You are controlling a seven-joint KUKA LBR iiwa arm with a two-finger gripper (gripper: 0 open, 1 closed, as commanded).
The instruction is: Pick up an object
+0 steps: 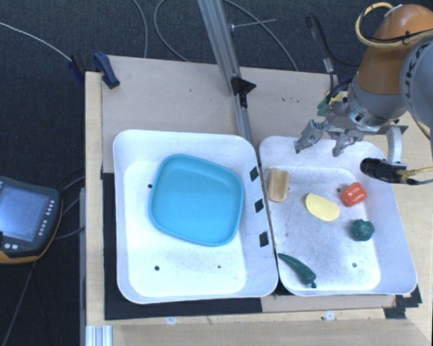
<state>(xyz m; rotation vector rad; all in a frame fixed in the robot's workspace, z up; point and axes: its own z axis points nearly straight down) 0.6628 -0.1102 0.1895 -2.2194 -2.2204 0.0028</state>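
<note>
Turquoise plastic plate (197,199), smooth and squarish, lies far left of the claw (325,140). Below the claw are a tan bread slice (277,184), a glossy green pepper (297,269), a yellow oval piece (322,207), a red pepper (353,194) and a bumpy broccoli (361,229). The metal claw is spread, pinching nothing.

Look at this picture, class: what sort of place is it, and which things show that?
Probably a robotics lab test bench: a grey and orange robot arm reaches over two white bins, toy foods such as a green pepper lie inside, and a control pendant sits nearby.
</note>
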